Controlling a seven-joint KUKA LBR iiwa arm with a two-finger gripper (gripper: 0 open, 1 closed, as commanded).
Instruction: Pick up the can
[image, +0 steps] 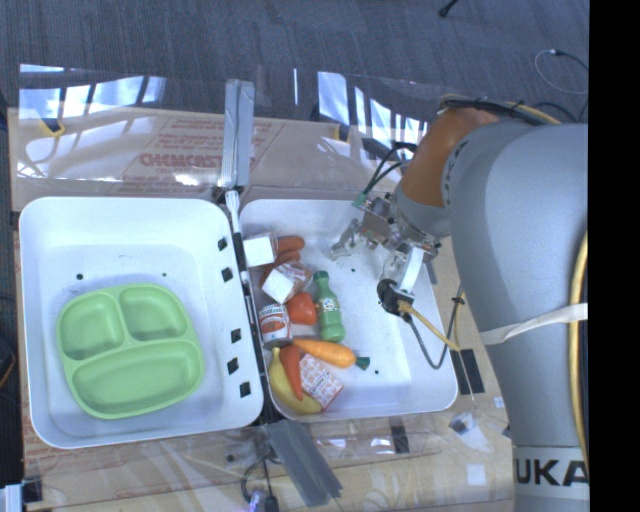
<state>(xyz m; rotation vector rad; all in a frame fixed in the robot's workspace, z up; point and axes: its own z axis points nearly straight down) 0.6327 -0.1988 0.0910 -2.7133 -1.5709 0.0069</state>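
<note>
The can (274, 322) stands at the left wall of the right bin (425, 385), just beside the divider between the two bins, with its red and white label turned up to the camera. Around the can lie other toy foods: a white box (259, 249) and a small sausage (290, 244) beyond it, a white carton (281, 284) just above it, a tomato (302, 308) touching its right side, and a green bottle (328, 308) to the right of the tomato. Below the can there is a carrot (324, 351), a patterned packet (320, 380) and a banana (285, 392). The gripper (372, 236) hangs over the far part of the same bin, well apart from the can and to its upper right; I cannot tell if the jaws are spread or pressed together, and nothing is seen between them. To the left of the can, in the left bin (40, 300), rests a green divided plate (130, 348).
</note>
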